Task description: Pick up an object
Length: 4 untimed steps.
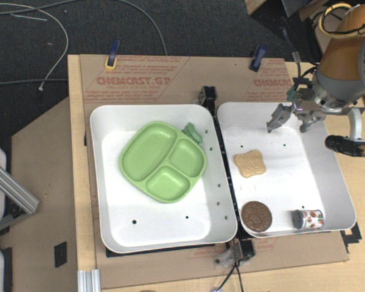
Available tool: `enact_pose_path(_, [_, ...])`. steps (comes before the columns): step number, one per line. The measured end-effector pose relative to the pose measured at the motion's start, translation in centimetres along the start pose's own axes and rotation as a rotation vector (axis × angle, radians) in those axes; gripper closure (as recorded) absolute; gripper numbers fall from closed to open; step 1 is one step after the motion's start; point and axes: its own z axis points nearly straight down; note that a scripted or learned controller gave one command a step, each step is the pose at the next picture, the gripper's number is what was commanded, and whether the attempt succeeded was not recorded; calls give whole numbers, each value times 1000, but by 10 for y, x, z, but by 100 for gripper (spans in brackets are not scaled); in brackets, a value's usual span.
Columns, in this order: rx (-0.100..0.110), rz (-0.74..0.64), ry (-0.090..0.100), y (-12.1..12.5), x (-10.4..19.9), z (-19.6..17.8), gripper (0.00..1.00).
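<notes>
Grey arm (344, 53) reaches in over right bin (328, 175) | gripper (292, 120) spread apart, holding nothing, above bin's far end | toast-shaped piece (249, 163) mid-bin, brown disc (256, 216) and small can (308, 219) at near edge | green divided plate (163, 162) in left bin (109, 224)

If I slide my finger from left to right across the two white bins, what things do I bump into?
Green plate → small green thing → toast-shaped piece → gripper → little can.
</notes>
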Motion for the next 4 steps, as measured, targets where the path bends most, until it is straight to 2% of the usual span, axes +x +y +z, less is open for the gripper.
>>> enact_pose_path(1, [-15,-3,-3,3,0,-9,0])
enact_pose_path(2, [-11,-3,-2,3,-5,34,0])
enact_pose_path(3, [-9,-3,-1,0,-1,96,0])
enact_pose_path(4, [-13,-3,-2,0,0,100,0])
